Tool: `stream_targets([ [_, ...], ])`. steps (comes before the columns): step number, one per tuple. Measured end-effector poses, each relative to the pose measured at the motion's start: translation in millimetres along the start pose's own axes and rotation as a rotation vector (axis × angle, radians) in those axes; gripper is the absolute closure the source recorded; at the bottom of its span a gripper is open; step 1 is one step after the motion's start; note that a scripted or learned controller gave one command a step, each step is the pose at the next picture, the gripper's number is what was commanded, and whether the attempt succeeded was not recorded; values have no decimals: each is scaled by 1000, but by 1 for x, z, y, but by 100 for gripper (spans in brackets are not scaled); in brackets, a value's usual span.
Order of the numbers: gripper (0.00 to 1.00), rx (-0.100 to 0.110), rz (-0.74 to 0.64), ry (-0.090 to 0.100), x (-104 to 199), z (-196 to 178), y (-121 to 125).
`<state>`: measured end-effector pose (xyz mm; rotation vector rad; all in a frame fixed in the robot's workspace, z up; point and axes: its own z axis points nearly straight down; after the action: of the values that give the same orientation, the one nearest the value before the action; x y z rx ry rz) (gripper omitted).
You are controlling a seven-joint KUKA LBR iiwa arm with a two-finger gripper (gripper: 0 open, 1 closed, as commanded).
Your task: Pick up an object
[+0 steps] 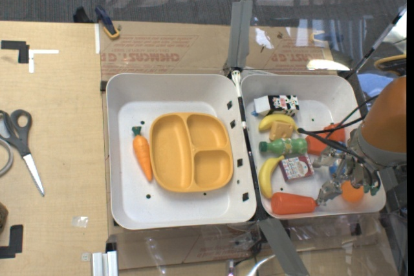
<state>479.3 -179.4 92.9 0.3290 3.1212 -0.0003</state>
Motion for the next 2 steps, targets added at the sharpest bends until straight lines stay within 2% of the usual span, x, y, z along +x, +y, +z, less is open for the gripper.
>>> stream_targets([
  [1,0,0,204,-2,-70,0,73],
  [2,0,0,194,1,-96,0,107],
])
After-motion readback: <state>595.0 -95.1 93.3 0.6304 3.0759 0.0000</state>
